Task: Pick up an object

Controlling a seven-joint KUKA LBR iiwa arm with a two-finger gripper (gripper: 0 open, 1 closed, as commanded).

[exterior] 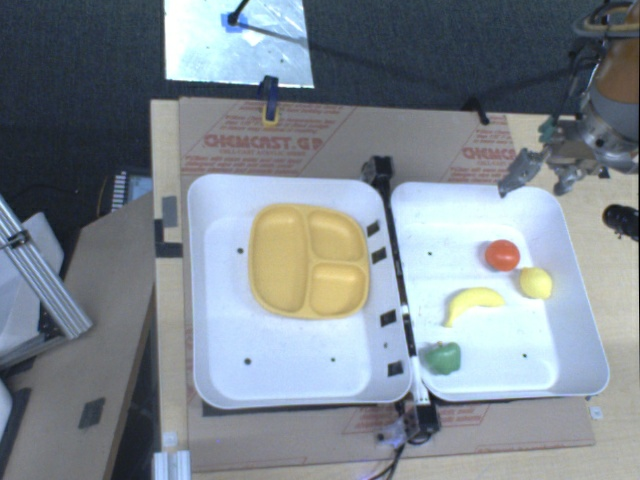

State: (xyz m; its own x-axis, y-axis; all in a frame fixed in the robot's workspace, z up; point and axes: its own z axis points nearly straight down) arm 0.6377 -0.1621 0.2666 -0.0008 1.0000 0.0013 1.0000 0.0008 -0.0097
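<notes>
Gripper (545,171) hovered with fingers spread and nothing between them at the right bin's (440,213) 1 o'clock corner; tomato (502,255), lemon (536,283), banana (472,302) and pepper (441,357) lay inside; the banana, probably light, stiff plastic, suited a mid-body pinch.

My grey metal two-finger gripper (540,173) has pale, angular fingers (518,173) on a compact grey wrist block. Above it my arm housing (615,93) shows an orange-tan band. Thin dark cables (590,28) run along my upper section.
</notes>
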